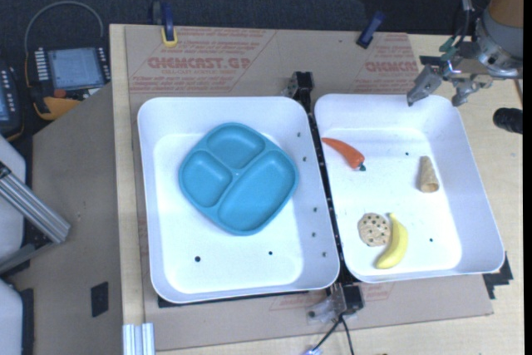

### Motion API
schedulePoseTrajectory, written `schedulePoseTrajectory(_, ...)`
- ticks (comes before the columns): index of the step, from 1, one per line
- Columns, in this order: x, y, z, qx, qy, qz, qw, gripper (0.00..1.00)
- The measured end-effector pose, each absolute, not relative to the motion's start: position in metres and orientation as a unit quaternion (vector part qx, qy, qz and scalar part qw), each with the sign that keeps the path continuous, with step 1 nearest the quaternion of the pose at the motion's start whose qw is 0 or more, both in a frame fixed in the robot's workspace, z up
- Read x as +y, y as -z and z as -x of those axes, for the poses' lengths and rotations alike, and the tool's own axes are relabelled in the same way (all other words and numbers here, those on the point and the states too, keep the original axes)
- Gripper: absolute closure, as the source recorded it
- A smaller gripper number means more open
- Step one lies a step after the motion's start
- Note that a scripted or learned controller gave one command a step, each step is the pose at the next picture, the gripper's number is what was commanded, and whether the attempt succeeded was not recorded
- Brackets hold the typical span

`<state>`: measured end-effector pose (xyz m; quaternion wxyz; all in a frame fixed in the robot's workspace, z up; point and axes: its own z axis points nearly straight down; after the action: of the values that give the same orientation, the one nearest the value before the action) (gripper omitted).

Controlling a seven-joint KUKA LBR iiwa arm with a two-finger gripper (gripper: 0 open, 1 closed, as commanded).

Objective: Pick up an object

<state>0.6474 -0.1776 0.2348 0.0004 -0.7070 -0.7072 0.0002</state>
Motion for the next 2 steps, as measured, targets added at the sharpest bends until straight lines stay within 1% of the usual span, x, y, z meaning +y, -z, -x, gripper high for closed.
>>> schedulePoseTrajectory(2, -0.166, -0.143, -0.649, -0.708, -0.0017, 0.707, 0.003, 0.0)
